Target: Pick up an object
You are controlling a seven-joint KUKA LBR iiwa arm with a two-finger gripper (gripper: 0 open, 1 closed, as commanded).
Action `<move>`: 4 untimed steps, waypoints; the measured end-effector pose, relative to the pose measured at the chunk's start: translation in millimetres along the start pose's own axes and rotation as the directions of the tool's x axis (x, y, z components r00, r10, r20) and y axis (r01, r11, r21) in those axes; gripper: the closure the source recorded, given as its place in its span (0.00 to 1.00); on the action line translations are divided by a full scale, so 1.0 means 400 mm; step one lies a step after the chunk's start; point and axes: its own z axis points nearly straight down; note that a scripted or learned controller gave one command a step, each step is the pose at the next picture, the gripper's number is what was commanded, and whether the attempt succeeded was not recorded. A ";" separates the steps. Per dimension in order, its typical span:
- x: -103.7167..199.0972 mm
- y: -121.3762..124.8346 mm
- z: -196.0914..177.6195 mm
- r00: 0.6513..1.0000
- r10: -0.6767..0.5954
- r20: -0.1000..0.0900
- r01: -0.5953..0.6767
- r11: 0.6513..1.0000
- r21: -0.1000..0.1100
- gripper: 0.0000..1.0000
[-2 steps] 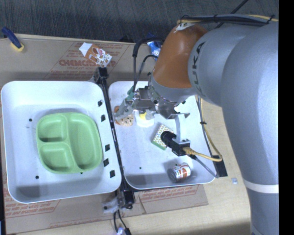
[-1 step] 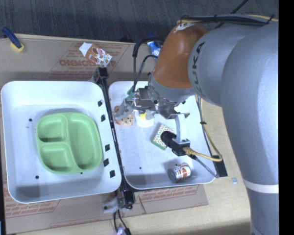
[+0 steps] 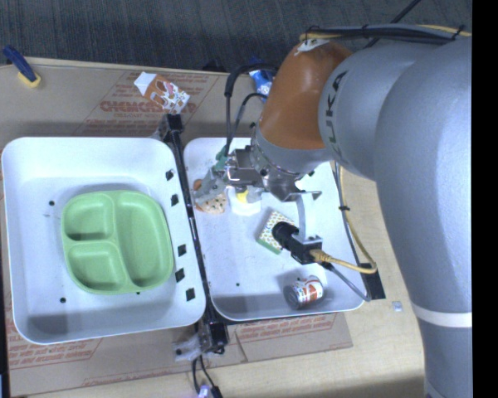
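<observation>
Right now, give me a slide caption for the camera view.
KUKA arm's gripper low over right bin clutter; green divided plate in left bin.

Two white bins on a cardboard-covered bench

The bench is topped with a sheet of brown cardboard printed in red, and the left bin and right bin sit side by side on it, touching along a row of black clips. A small crumpled wrapper lies on the cardboard just behind the left bin. A blue and yellow clamp grips the far left corner of the sheet.
</observation>
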 end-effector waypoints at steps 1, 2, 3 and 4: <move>0.000 0.000 0.000 1.000 0.000 0.000 0.000 1.000 0.000 0.00; 0.000 0.000 0.000 1.000 0.000 0.000 0.000 1.000 0.000 0.00; 0.000 0.000 0.000 1.000 0.000 0.000 0.000 1.000 0.000 0.00; 0.000 0.000 0.000 1.000 0.000 0.000 0.000 1.000 0.000 0.00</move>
